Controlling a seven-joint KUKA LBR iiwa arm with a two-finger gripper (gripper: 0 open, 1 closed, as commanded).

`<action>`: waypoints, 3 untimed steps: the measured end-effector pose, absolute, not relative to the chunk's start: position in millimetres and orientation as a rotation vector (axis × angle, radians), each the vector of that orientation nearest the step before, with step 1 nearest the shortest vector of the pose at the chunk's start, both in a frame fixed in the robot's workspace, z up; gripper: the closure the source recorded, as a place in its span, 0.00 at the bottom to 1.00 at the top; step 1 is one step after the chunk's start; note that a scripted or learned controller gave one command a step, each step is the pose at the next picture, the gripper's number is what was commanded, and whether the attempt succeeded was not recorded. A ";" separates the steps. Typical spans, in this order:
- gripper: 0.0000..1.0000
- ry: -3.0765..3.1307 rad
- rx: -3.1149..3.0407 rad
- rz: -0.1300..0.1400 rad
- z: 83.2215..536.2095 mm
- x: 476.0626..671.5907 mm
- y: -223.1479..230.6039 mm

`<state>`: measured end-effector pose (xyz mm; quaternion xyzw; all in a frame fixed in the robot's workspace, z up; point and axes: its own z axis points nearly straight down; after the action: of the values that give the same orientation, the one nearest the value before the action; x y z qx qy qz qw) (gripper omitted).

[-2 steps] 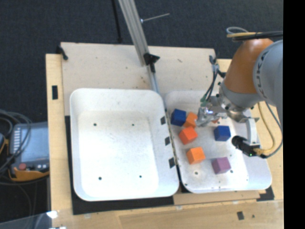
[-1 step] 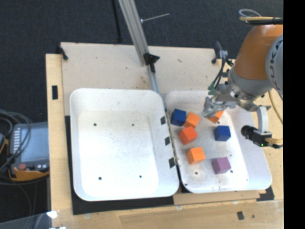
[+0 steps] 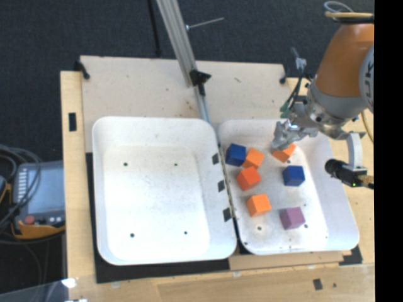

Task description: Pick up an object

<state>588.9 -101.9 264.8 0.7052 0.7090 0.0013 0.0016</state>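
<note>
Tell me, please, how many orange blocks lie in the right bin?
4: one small orange block beside the blue cube, one darker orange block below it, one nearer the front, and one directly under the gripper. The arm may hide others.

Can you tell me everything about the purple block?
The purple block is a small cube with a dull, matte purple skin, maybe foam or painted wood. It sits flat on the floor of the right white bin, near its front end, turned a little askew. Nothing touches it. The nearest neighbour is an orange block just to its left, with a gap between them. The gripper is farther back in the bin.
</note>
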 end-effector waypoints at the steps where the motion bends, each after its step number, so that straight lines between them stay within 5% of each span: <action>1: 1.00 2.227 2.212 0.004 269.5 592.3 -51.7; 3: 1.00 2.230 2.215 -0.001 251.5 584.4 54.3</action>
<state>584.4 54.3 251.5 0.7047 0.7095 -0.0003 -0.0008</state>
